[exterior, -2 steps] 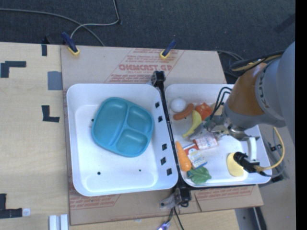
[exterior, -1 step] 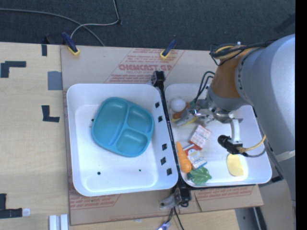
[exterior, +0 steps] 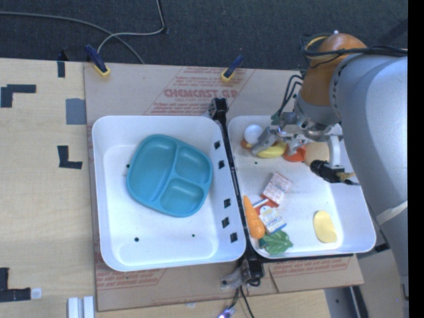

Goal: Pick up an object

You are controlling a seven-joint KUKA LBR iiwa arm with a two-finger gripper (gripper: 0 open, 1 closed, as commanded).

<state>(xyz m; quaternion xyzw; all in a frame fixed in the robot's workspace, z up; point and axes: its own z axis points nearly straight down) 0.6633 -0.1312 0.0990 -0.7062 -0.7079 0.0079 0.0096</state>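
– So, anything picked up yet?
– Not that I can see. The gripper (exterior: pixel 281 138) sits low in the right bin (exterior: pixel 351 207), right at the banana (exterior: pixel 270 152), with an egg (exterior: pixel 252 134) beside it.
– Closed on it?
– Can't tell. The grasp and lift look undone; carrot (exterior: pixel 253 218) and packet (exterior: pixel 276 187) lie untouched.

grey arm bent low, hand (exterior: pixel 281 136) downward
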